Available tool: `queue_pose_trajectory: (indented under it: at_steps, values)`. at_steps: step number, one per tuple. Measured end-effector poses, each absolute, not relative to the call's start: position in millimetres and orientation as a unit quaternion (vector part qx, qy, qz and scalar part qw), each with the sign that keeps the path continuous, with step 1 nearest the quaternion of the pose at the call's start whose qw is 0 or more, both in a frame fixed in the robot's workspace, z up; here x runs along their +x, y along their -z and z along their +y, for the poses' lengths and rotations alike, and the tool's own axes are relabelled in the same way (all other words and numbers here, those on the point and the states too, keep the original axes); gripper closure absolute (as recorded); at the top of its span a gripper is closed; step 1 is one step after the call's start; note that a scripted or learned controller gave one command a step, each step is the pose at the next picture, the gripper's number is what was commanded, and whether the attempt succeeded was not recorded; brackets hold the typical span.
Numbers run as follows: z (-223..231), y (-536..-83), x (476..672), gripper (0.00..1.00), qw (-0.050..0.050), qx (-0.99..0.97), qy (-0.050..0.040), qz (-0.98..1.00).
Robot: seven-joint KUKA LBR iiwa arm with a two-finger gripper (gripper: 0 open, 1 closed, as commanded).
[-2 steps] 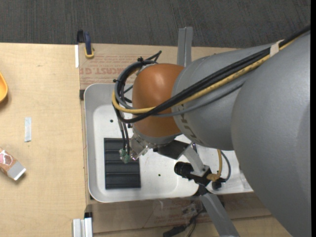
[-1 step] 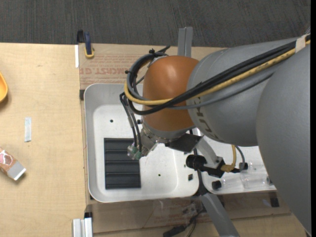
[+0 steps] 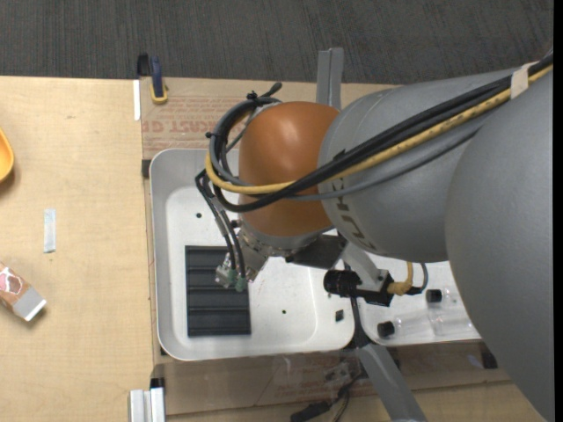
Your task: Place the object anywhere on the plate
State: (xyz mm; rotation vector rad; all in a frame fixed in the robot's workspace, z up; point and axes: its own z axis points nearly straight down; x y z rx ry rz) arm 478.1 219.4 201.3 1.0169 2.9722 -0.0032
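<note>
- Object: cannot pick it out for certain. If carried, it is hidden under the orange wrist (image 3: 286, 170).
- Black ribbed slab (image 3: 215, 310), probably the plate, lies flat in the near-left corner of the white bin (image 3: 167, 236), close against its left wall.
- Gripper (image 3: 233, 273) sits low over the slab's upper right corner. Grip state cannot be told, as the wrist covers it.
- Small dark scrap (image 3: 339, 315) lies on the bin floor, right of the slab and apart from it.
- Risks, as I judge them:
  - Releasing this near the corner could drop the object off the slab's edge onto the bin floor.
  - The ribs could tilt or roll it.
  - Looping cables (image 3: 220, 170) hang near the bin wall and could snag.
</note>
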Motion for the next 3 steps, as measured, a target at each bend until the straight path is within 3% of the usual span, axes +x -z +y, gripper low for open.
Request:
queue_pose_trajectory:
  at_steps: [1, 2, 3]
  values:
    - [198, -193, 477.9, 1.00, -0.001, 0.302, 0.0013, 0.953]
    - [208, -231, 478.1, 1.00, 0.000, 0.290, 0.0005, 0.957]
    - [227, -191, 477.7, 1.00, -0.001, 0.261, 0.0016, 0.965]
